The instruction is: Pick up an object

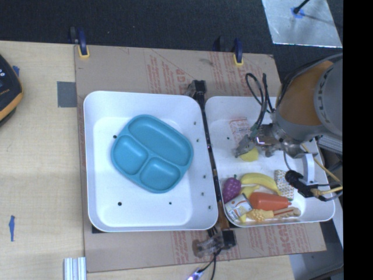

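Observation:
My gripper [249,146] hangs low over the middle of the right bin [224,112], reaching in from the right. A small yellow piece [250,155] lies right under its tip; I cannot tell whether they touch. Toy foods are heaped in the bin's near part: a yellow banana [260,181], a purple bunch of grapes [231,188], an orange-red carrot-like piece [269,201], a pale yellow piece [257,216] and a checked block [284,184]. A flat printed label [238,126] lies just beyond the gripper.
The left bin [99,214] holds a blue divided plate [152,153] at its centre. Black cables [257,91] loop above the right bin's far edge. A clamp [198,88] sits between the bins at the back. A dark device [8,93] lies at the left edge.

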You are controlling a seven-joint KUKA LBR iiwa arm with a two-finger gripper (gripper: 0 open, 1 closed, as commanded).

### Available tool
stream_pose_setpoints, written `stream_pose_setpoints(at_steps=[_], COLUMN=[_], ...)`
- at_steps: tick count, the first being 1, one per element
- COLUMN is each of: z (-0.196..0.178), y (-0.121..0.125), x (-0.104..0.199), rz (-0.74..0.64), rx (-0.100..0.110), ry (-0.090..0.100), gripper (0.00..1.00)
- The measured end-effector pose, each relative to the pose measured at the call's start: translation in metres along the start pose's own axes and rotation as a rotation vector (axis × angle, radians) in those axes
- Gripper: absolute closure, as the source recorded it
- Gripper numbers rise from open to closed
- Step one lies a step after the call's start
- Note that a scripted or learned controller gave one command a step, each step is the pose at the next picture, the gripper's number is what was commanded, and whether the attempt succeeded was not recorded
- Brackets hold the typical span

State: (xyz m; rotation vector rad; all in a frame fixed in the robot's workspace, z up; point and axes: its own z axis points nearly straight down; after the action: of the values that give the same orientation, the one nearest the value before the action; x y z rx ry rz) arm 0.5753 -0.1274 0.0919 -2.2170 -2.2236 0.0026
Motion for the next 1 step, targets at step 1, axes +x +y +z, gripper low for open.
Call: stream_pose_setpoints(at_steps=[1], z=[-0.0101], y=[-0.0001], x=[-0.0006], rz=[-0.003], rx=[0.002], ry=[0.000], gripper=[1.00])
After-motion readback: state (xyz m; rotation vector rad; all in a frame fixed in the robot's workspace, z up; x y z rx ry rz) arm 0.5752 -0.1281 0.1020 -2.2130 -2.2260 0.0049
